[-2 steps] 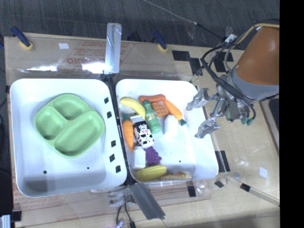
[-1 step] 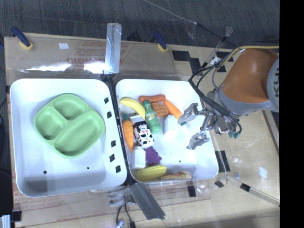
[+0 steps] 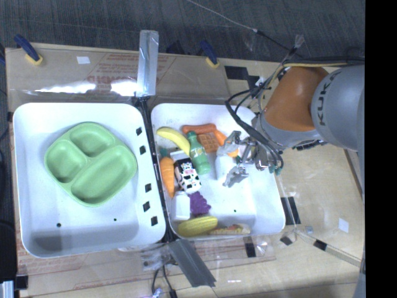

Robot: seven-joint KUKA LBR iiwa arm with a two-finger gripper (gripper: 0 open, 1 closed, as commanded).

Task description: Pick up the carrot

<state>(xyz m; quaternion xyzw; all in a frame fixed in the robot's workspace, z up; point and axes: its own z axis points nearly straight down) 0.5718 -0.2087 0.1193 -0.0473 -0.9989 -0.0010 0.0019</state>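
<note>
We can read only part of the brand name "KUKA" in grey letters on the arm, near its orange band.

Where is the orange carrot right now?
The orange carrot lies by the left wall of the right white bin, below the yellow banana, beside the cow-patterned carton.

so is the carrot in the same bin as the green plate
No, the carrot lies in the right bin beside the banana, while the green plate sits in the left bin.
</note>
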